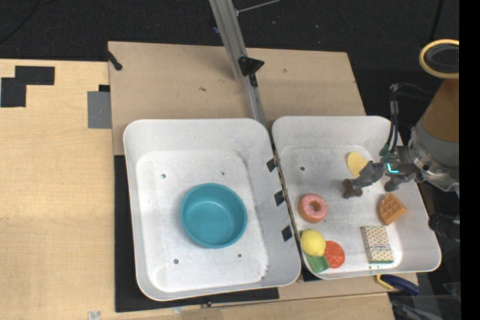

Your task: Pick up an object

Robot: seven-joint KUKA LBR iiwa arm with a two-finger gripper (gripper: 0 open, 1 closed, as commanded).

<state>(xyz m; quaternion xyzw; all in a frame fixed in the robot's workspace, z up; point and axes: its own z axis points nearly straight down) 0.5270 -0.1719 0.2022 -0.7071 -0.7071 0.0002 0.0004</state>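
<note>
Tool (pixel 354 186) hovered low in the right bin (pixel 330 133); its grip state I cannot tell. Nearest was the yellow piece (pixel 356 162) at twelve o'clock; a centred, straight descent would serve best.

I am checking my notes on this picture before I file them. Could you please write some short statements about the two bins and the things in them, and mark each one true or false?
1. The teal bowl sits in the left bin. True.
2. The pink donut lies in the left bin beside the bowl. False: it lies in the right bin, near that bin's left wall.
3. The gripper is over the right bin. True.
4. The waffle piece is held between the gripper's fingers. False: it lies on the bin floor, apart from the gripper.
5. The red item touches the yellow item at the right bin's front. True.
</note>
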